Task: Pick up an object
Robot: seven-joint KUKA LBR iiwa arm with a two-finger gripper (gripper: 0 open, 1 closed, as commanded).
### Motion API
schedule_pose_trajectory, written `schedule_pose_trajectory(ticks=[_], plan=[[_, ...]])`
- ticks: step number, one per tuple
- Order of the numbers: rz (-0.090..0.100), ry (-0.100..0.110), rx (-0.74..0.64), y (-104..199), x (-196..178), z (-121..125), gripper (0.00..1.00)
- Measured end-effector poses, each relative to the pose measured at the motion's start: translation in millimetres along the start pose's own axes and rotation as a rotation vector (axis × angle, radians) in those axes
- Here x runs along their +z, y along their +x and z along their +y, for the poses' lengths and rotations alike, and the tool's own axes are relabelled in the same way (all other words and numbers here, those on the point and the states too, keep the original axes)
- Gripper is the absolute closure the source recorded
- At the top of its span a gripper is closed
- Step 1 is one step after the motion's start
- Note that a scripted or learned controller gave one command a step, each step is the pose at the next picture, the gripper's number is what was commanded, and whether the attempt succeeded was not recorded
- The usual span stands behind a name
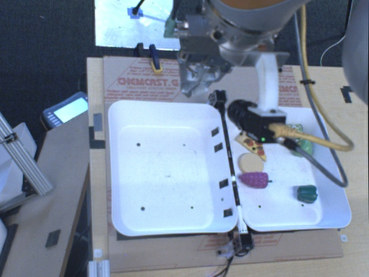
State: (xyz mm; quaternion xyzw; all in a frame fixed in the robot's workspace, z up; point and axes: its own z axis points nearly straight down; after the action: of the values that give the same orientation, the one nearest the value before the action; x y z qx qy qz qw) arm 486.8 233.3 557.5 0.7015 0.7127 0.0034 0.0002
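Note:
The right bin (328,212) holds several small toys: a magenta berry-like piece (253,180), a beige round piece (249,164), a pizza-slice piece (254,148), a dark green pepper (307,193) and a pale green item (304,146) partly under a yellow cable (311,138). My gripper (197,81) hangs above the far rim of the left bin (124,111), near the divider, well away from the toys. Nothing shows between its fingers. A black unit on a white bracket (253,118) juts over the right bin's far side.
Both bins rest on a cardboard sheet (144,82). A blue and yellow clamp (154,59) sits behind the left bin. A small screen device (66,109) lies off the bench's left edge. The arm's wide body (253,4) covers the top centre.

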Motion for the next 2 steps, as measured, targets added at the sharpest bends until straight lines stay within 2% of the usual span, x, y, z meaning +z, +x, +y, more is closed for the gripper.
schedule_pose_trajectory(ticks=[1, 2], plan=[[-0.001, 0.001, -0.002, 0.0, 0.5, 0.0, 0.0], [0.001, -0.001, -0.006, 0.3, -10.9, 0.3, 1.0]])
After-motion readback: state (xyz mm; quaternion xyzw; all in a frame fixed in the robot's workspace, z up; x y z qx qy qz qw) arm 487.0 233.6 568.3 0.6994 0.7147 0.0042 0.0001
